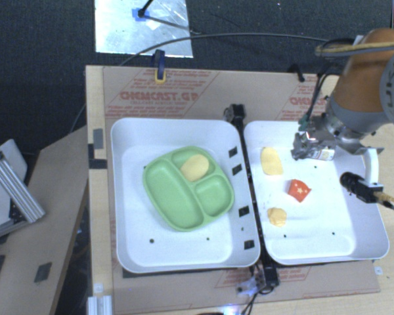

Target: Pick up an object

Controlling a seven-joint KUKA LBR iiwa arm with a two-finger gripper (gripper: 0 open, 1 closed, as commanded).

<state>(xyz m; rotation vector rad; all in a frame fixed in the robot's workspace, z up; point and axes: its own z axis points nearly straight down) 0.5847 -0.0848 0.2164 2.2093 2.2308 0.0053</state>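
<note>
In the right bin (pixel 354 238) lie three small items: a pale yellow piece (pixel 271 161) near the left wall, a red piece (pixel 299 190) in the middle, and a small yellow lump (pixel 276 216) below them. My gripper (pixel 306 147) hangs over the bin's upper part, just right of the pale yellow piece and above the red one. Nothing is visible between its fingers. In the left bin (pixel 134 241) rests a green divided plate (pixel 177 202) with a yellow item (pixel 195 167) in its upper compartment.
A black clip-like part (pixel 360 187) of the arm juts over the right bin's right side. Cables (pixel 249 37) run across the dark floor behind the bench. A metal frame (pixel 13 186) stands at the far left.
</note>
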